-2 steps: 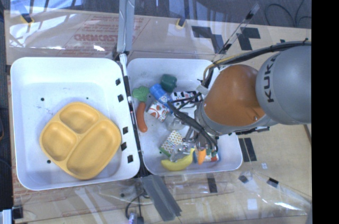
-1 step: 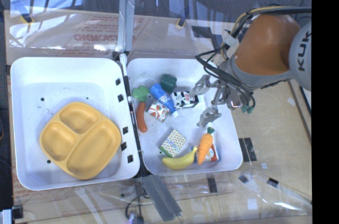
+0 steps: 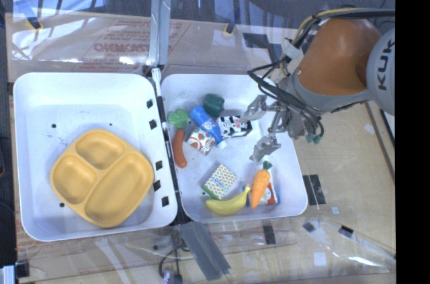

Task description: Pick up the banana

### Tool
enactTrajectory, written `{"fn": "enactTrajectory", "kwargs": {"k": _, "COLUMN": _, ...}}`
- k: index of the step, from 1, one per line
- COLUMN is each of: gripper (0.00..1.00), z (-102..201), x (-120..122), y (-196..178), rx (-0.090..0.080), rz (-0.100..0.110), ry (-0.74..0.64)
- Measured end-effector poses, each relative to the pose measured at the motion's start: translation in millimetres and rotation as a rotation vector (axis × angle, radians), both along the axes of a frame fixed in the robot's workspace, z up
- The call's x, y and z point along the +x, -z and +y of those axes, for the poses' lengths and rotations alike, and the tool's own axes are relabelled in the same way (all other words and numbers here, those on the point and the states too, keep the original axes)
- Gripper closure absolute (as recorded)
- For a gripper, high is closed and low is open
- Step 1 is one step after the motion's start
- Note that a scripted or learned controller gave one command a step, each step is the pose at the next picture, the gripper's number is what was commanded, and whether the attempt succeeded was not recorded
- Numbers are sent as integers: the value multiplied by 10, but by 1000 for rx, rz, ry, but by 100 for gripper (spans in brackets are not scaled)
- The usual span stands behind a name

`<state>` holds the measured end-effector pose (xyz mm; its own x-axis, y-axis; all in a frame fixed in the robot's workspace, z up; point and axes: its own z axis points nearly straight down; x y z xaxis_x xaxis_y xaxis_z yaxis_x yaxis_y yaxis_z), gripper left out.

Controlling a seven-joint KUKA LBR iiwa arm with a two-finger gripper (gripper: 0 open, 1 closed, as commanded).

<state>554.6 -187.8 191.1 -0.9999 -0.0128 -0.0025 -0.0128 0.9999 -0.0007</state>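
The yellow banana [image 3: 228,203] lies curved along the front wall of the right bin [image 3: 290,176]. A checkered green and yellow box [image 3: 220,180] touches its upper side, and an orange carrot [image 3: 261,184] lies at its right tip. My gripper [image 3: 261,128] hangs over the right half of that bin, behind and to the right of the banana. Its two grey fingers [image 3: 265,146] stand apart with nothing between them, so it is open.
Further back in the right bin lie a blue bottle [image 3: 203,121], a green piece [image 3: 213,103], a black-and-white item [image 3: 232,126], a small carton [image 3: 199,140] and a red-orange stick [image 3: 180,149]. A yellow divided tray [image 3: 101,176] sits in the left bin [image 3: 40,101].
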Motion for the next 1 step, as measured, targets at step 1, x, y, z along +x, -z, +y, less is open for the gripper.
{"fn": "enactTrajectory", "kwargs": {"k": 1, "gripper": 0, "z": 437, "x": -655, "y": 936, "rx": -2, "rz": -14, "ry": -50}}
